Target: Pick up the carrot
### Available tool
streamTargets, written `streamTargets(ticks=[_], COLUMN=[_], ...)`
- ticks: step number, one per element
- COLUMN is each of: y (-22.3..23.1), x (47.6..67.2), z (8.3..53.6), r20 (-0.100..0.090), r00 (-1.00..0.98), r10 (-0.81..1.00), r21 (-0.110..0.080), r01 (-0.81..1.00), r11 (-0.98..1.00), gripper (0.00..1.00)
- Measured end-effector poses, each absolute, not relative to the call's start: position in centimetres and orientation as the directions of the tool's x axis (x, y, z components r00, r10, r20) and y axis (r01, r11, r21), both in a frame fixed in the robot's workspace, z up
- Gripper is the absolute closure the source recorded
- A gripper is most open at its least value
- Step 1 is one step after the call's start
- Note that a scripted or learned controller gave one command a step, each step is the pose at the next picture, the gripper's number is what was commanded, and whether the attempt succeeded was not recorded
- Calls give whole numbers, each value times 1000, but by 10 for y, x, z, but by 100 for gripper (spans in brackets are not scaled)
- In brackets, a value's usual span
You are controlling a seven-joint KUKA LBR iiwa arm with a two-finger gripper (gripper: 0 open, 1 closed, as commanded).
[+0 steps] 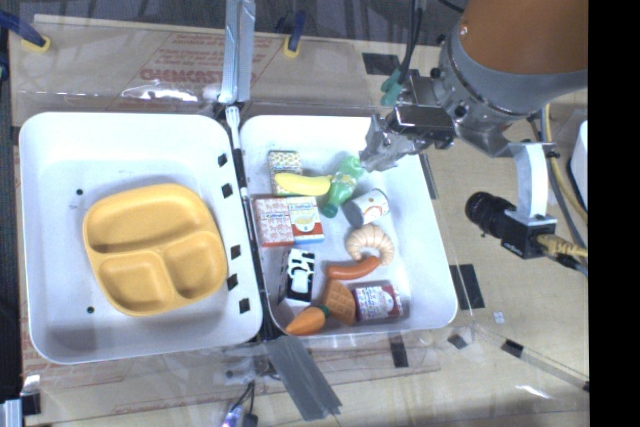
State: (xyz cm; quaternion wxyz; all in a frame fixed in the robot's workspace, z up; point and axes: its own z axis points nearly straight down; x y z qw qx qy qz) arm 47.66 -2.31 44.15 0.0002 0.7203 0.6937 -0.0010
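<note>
Lying at the near edge of the right bin [420, 215], the carrot [306, 320] is pointing its long axis left to right. The gripper [383, 147] is hovering at the far side, well apart; I cannot tell its fingers' state. Sausage [352, 267], croissant [369, 240] and can [376, 301] are sitting between.

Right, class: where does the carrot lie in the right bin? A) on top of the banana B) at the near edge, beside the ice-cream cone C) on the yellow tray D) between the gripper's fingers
B: the carrot lies at the right bin's near edge, touching the ice-cream cone.
</note>
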Motion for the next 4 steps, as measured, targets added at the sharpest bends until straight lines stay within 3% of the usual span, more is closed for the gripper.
streamTargets(ticks=[1,2,3,4], y=[3,7,3,-16], x=[476,477,476,476], z=[442,442,363,391], r20=[1,-1,-3,-2], r00=[-419,-49,254,663], r10=[908,999,967,749], r21=[-4,0,-5,0], r01=[908,999,967,749], r11=[419,49,-254,-663], gripper=[100,100,100,100])
